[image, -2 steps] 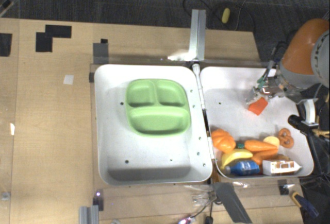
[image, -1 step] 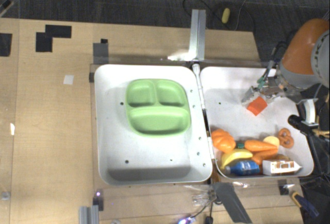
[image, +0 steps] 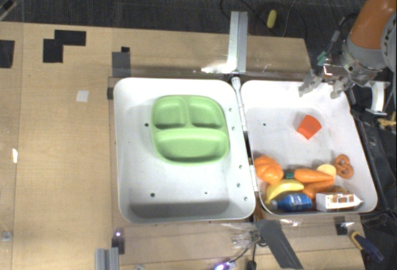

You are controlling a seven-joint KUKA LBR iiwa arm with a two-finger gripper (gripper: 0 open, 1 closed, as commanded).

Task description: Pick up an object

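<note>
My gripper [image: 322, 87] hangs over the far right corner of the right bin [image: 273, 98]. Its two fingers stand spread apart with nothing between them. An orange block [image: 309, 126] lies alone on the bin floor, a little below and to the left of the gripper. Along the bin's near edge lies a heap of toy food: an orange pepper [image: 268, 169], a banana [image: 284, 189], a carrot [image: 313, 175], a pretzel [image: 343, 166], a blue item [image: 293, 202] and a white box [image: 338, 202].
The left bin [image: 133, 138] holds a green divided plate [image: 189, 128]. A metal post [image: 238, 42] stands behind the seam between the bins. The arm's orange band [image: 375, 11] sits at the upper right. Cables run across the dark floor beyond the bench.
</note>
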